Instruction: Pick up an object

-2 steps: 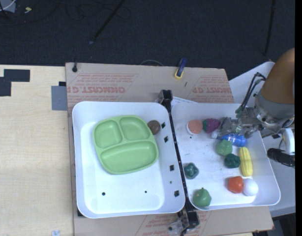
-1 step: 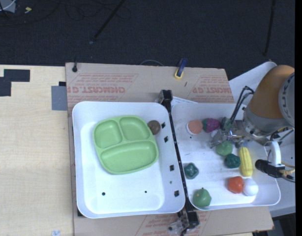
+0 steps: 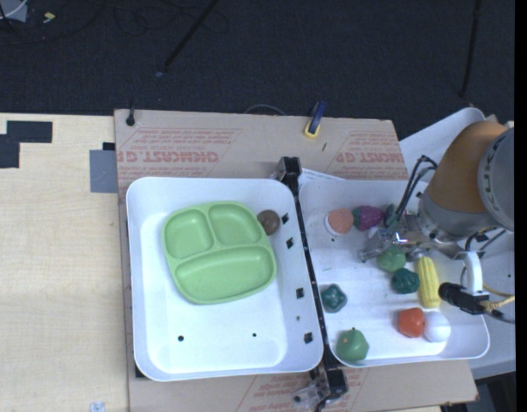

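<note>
Camera view: left bin (image 3: 152,333) holds green tray (image 3: 219,251).

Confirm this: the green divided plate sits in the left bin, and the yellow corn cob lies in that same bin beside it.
Wrong on the corn. The camera view shows the green divided plate in the left bin, but the yellow corn cob lies in the right bin, among the other toy foods near the gripper.
</note>
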Motion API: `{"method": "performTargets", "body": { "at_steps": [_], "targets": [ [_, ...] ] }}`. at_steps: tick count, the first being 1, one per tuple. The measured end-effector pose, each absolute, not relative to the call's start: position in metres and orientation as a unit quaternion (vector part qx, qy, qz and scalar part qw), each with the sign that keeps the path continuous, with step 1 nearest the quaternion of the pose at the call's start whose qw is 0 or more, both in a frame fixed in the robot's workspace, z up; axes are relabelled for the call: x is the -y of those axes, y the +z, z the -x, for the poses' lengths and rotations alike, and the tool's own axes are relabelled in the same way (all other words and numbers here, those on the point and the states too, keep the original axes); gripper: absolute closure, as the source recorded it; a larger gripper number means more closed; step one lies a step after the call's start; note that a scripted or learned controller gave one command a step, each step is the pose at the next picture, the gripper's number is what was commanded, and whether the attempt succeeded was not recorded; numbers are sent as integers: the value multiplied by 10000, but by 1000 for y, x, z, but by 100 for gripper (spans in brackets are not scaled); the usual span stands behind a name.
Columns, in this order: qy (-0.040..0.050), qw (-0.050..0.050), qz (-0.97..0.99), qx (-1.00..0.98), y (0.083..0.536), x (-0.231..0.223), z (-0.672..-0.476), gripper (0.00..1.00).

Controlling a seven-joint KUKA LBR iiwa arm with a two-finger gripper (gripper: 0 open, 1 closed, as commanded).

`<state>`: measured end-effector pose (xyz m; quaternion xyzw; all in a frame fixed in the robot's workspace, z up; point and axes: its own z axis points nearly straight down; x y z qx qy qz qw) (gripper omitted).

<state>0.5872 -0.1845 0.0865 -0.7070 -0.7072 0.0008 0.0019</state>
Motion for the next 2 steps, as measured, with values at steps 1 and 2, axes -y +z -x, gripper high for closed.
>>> {"method": "performTargets", "body": {
  "at_steps": [1, 2],
  "targets": [
    [3, 18, 7079, 7063, 98, 185, -587, 100],
    [-3, -4, 7094, 7048, 141, 192, -587, 100]
  ]
}}
